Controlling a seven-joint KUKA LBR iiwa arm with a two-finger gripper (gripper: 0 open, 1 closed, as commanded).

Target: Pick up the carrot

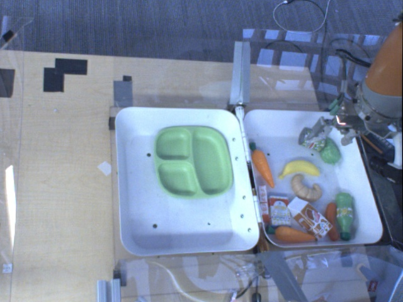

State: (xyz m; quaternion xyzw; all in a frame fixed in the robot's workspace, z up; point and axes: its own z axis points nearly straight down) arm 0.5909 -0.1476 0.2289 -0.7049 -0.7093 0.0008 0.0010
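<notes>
Camera view: the carrot [262, 167] lies at the left edge of the right bin [371, 197], beside the wall shared with the left bin [129, 187], which holds a green tray [192, 161]. Well apart, the gripper [318, 134] hovers at the far right, beside a green vegetable [330, 151]; whether its fingers are open, I cannot tell.

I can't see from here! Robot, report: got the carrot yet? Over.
Gripper over right bin, far side, by green toy. Carrot lies untouched at bin's left wall. Banana between them.
</notes>
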